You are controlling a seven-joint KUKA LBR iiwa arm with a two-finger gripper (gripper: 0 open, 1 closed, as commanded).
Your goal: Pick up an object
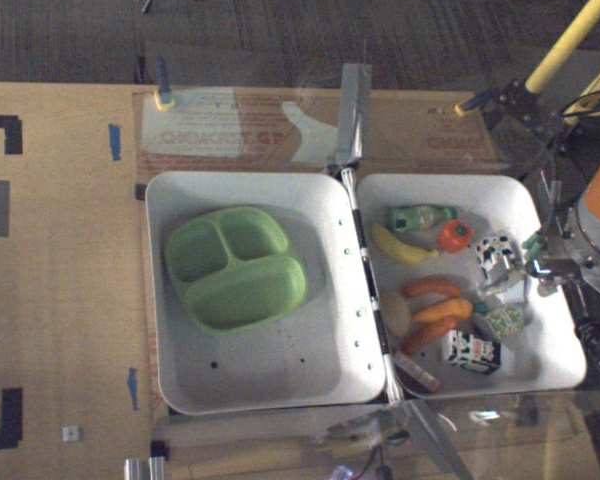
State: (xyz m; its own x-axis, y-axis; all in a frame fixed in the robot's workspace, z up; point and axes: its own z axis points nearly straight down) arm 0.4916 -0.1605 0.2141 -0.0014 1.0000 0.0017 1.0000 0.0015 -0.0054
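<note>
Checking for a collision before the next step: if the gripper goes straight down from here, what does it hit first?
Likely the green-and-white packet just under the gripper, though height above the right bin is unclear from this slanted view.

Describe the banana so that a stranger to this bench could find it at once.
Start at the right white bin, the one crowded with toy food. Look to its upper left part, near the divider between the bins: the banana lies just below a green bottle and left of a red tomato. It is the only yellow, curved piece there.
</note>
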